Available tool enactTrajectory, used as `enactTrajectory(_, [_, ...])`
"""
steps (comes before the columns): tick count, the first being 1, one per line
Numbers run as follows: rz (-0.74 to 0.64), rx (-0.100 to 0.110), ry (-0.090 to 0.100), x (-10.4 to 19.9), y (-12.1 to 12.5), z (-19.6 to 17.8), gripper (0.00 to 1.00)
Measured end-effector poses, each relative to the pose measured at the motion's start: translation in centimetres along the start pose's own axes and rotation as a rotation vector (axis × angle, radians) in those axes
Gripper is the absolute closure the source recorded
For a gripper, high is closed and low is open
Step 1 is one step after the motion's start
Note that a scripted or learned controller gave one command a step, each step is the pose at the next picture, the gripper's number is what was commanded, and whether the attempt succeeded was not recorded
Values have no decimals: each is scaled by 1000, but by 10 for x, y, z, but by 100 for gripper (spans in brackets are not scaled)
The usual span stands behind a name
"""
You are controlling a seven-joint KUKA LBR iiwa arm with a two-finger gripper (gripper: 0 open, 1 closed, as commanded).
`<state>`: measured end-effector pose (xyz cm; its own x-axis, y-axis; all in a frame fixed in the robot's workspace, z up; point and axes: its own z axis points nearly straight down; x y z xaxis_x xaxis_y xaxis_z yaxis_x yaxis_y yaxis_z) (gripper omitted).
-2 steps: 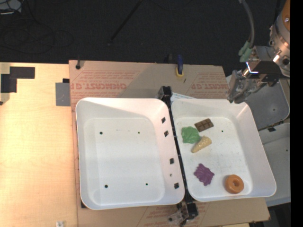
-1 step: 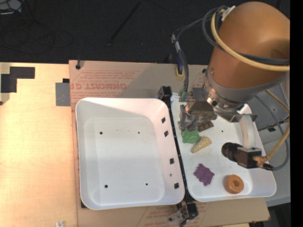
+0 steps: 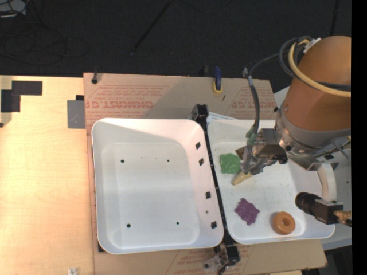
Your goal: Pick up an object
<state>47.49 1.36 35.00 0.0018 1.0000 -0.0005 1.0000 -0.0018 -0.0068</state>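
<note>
While the hand (image 3: 248, 168), its grip impossible to judge, hovers beside a green object (image 3: 229, 163), the left bin (image 3: 103, 182) offers open floor between its rims.

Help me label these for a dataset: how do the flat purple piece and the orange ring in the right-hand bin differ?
The flat purple piece is ragged-edged and solid; the orange ring is round with a hole through its middle. The purple piece lies nearer the bins' divider, the orange ring nearer the outer corner. Both rest on the right bin's floor, apart from the gripper.
</note>
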Motion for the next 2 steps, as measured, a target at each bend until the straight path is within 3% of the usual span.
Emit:
enactTrajectory(1, [-5,-7,1,48,18,-40,100])
enactTrajectory(2, [-7,-16,3,103,30,-153,100])
